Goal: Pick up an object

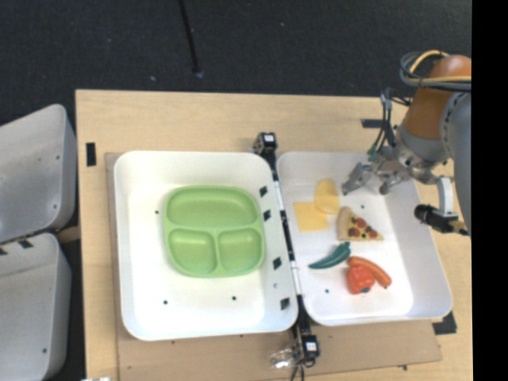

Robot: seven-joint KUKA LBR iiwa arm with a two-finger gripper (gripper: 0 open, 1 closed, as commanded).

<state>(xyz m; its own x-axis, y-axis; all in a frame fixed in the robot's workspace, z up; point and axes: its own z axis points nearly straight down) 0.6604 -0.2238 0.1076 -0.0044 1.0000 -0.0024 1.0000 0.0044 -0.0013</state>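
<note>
Hovering with open, empty fingers over the right white bin's (413,292) far edge, the grey arm's gripper (370,177) should descend squarely onto the pale yellow rounded toy (326,197) just beside it, clear of the yellow cheese square (310,217) touching it.

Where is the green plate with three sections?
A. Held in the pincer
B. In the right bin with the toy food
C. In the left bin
C: the green plate lies by itself in the left bin, while the pizza slice is in the right bin.
</note>
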